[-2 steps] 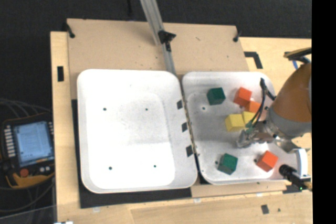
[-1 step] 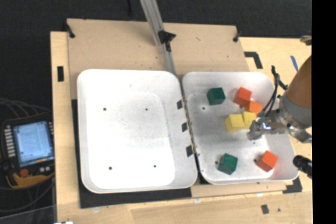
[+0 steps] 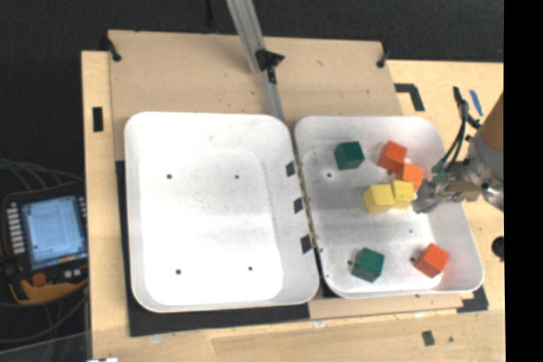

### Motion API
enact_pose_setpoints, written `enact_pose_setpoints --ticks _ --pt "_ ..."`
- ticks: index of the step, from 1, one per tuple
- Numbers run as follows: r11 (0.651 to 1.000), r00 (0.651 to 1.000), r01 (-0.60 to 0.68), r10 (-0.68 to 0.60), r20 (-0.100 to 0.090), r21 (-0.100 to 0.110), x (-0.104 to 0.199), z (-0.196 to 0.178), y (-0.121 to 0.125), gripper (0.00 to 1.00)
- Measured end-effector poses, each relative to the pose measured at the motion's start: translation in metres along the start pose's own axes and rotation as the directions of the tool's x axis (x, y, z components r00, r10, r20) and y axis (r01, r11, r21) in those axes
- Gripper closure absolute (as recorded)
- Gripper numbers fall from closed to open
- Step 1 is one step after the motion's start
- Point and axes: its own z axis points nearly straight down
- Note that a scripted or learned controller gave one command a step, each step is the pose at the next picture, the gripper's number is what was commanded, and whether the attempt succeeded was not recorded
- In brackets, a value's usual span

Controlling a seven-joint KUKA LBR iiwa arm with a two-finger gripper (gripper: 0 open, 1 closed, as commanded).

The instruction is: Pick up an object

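Two shallow white bins side by side on a pale wooden bench, moulded plastic look, rounded corners, matte. Left bin: smooth floor, just a few small dark dots. Right bin: six small cube-like blocks, flat faces, solid colours.

Green block near the back, standing apart. Orange block just right of it, touching or nearly touching a second orange block. Two yellow blocks close together mid-bin: larger one, smaller one at its right, tucked under the second orange. Another green block near the front edge, tilted. Red-orange block in the front right corner, well apart from the cluster.

Gripper reaching in from the right over the bin's right side, metallic grey, cables trailing behind it. Tip right next to the smaller yellow block and second orange block. Claw state: cannot tell, too small and blurred. Nothing visibly lifted.

Slanted aluminium pole rising from behind the bins. Handheld pendant with lit screen left of the bench on dark floor.
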Motion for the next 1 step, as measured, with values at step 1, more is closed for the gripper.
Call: enact_pose_setpoints --ticks 1 --pt "1.000 1.000 0.005 -0.005 -0.004 0.004 0.0620 -0.0020 0.0156 1.00"
